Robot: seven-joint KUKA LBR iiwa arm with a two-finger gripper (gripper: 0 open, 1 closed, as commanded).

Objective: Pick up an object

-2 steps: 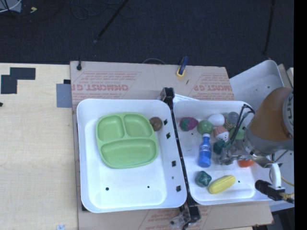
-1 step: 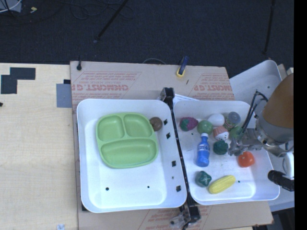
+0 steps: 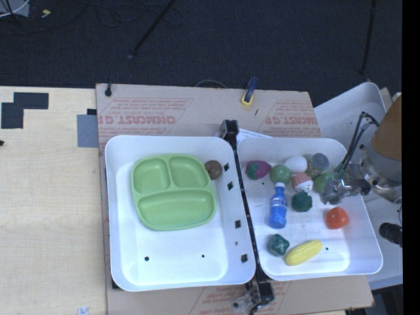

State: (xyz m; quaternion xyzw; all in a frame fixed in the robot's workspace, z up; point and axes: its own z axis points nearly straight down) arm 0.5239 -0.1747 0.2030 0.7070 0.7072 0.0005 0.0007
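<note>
Green divided plate [image 3: 173,192], left bin [image 3: 125,254]; small brown ball [image 3: 213,169] touching its rim. Cardboard sheet [image 3: 164,113] beneath both bins, on pale wooden bench [image 3: 46,209]. Blue-yellow clamp [image 3: 249,92] at cardboard's far edge.

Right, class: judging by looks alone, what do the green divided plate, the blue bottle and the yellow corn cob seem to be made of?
Green divided plate: probably moulded plastic, matte, with an even colour and rounded compartment ridges.
Blue bottle: likely plastic, slightly glossy, with a white cap and a pale label.
Yellow corn cob: apparently a plastic or rubber toy, uniformly bright yellow; its surface detail is too small to judge.
</note>
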